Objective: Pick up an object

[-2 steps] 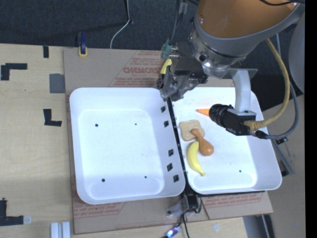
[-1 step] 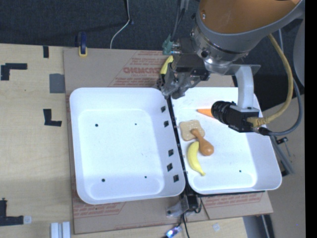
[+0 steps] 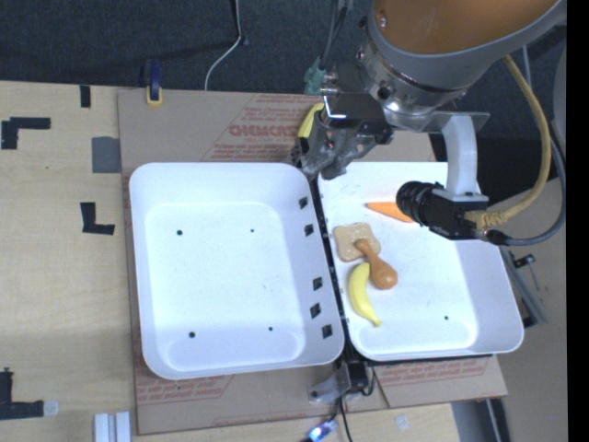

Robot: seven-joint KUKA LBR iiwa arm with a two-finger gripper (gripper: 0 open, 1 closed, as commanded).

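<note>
I am seeing the pincer (image 3: 322, 159) hanging over the far left corner of the right bin (image 3: 460, 339); whether it is open, I cannot tell. Nothing looks lifted: banana (image 3: 363, 295), wooden piece (image 3: 366, 254) and carrot (image 3: 388, 211) are lying in that bin.
</note>
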